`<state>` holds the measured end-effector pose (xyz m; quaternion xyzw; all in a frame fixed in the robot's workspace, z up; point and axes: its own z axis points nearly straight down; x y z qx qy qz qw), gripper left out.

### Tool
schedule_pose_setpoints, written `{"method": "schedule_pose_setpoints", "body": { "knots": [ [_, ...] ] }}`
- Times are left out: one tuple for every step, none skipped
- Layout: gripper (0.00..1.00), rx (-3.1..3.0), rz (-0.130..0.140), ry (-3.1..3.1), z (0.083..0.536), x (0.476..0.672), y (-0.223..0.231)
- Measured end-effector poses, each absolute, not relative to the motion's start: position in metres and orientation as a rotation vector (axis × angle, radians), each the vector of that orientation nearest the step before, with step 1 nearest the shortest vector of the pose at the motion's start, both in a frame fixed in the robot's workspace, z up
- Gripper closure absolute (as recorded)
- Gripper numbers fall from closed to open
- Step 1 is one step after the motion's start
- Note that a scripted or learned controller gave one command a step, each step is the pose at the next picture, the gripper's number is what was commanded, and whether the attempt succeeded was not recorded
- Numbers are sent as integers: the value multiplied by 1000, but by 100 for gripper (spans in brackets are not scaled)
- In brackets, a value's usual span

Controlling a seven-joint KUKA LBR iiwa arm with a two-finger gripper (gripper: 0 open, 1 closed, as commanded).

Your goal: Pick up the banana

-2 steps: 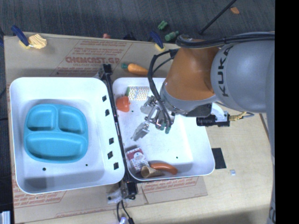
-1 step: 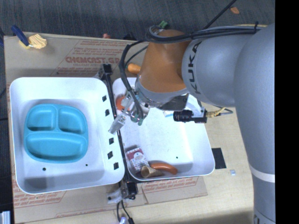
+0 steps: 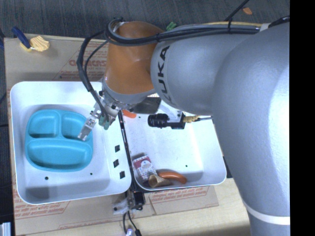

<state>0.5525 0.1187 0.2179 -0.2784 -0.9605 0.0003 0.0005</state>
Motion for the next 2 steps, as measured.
{"method": "schedule_pose_setpoints", "body": {
  "knots": [
    [100, -872, 4, -3018, 228, 553, 118],
    [100, -933, 0, -3001, 326, 491, 86]
  ]
}}
